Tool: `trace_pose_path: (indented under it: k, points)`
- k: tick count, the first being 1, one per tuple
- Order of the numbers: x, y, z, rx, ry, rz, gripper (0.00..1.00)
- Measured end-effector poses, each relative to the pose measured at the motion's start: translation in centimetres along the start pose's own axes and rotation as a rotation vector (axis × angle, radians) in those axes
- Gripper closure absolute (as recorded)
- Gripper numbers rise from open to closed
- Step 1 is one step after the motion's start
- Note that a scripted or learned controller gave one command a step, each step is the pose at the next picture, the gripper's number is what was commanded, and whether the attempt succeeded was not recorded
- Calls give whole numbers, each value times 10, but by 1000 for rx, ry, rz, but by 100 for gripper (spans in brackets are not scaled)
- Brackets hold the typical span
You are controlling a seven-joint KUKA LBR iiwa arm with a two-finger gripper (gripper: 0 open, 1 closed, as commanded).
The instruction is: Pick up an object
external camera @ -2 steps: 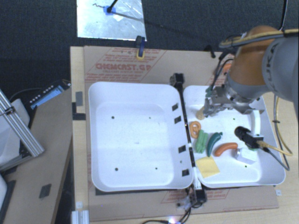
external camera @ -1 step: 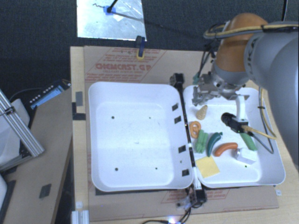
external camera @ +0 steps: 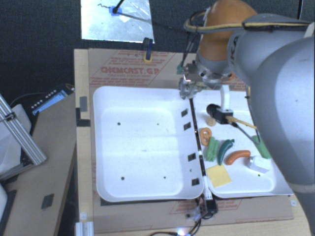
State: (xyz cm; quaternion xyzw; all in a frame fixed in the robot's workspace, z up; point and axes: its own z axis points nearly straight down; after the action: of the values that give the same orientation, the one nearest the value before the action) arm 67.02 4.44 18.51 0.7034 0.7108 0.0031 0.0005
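Approach is the step in hand, by my reading: the claw [external camera: 187,91] hangs at the far end of the wall where the two bins meet, over the left bin's [external camera: 142,146] far right corner, well apart from anything it could lift. Whether it is open or shut I cannot tell, as it is small and dark against the arm [external camera: 275,82], and I see no thing in it. All the candidates lie in the right bin [external camera: 246,183], gathered in its near half. A pretzel [external camera: 205,133] sits just beside the shared wall, two green pieces [external camera: 212,149] lie nearer the camera, a sausage [external camera: 237,156] is beside them, and nearer again lie a yellow square [external camera: 218,175] and a white block [external camera: 259,165]. The next move calls for a shift across the wall into the right bin and toward the near side, then a descent over one piece. The sausage looks the likeliest choice — it is rounded and a little clear of its neighbours — while the flat square would probably give the claw little to close on.
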Motion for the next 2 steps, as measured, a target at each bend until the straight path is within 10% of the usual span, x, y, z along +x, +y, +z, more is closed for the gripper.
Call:
trace_pose_path:
  k: [2]
  points:
    - [26,-34,1,5,-4,5,100]
